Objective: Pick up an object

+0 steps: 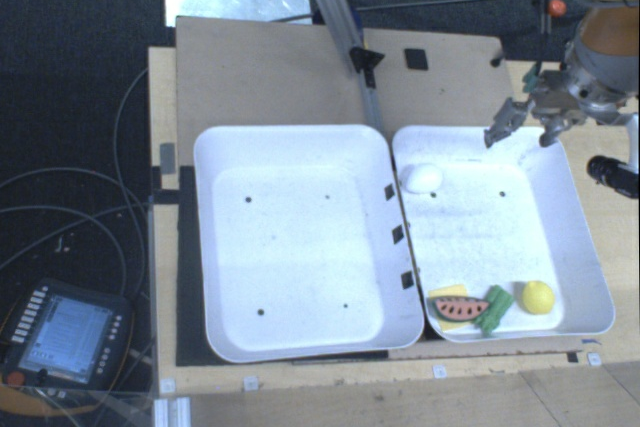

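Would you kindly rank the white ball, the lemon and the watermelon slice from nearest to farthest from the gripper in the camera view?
From the gripper, over the right bin's far edge:
1. White ball, at the bin's far left corner.
2. Lemon, near the bin's near right corner.
3. Watermelon slice, along the near edge, left of the lemon.

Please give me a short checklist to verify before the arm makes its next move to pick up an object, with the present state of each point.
1. Objects in the right bin: ok, white ball, watermelon slice, green piece, lemon.
2. Gripper open: ok, fingers apart.
3. Gripper carries nothing: ok.
4. Gripper above a target: not ok, it is over the bin's far edge.
5. Height over the bin: cannot tell.
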You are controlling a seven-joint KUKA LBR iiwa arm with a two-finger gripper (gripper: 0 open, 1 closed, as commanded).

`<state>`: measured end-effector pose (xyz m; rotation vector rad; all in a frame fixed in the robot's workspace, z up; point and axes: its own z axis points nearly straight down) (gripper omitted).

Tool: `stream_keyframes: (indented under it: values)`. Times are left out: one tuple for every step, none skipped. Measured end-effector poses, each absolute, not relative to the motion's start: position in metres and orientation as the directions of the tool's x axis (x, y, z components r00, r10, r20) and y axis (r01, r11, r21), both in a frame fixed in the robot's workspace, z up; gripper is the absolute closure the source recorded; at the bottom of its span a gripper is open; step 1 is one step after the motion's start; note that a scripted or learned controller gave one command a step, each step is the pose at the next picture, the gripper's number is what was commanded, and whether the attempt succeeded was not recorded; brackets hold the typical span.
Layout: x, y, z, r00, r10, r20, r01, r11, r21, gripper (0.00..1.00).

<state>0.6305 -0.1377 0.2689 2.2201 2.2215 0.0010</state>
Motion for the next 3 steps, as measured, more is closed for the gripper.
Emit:
stream_keyframes:
  values:
    - [0.631,-0.138,0.28,-0.002,1.0,0.0,1.0,0.002,0.003,1.0]
    - [0.599,-0.121,0.19,0.0,1.0,0.001,1.0,0.0,-0.005,1.0]
    - [0.612,-0.04,0.221,-0.007,1.0,0.002,1.0,0.007,0.003,1.0]
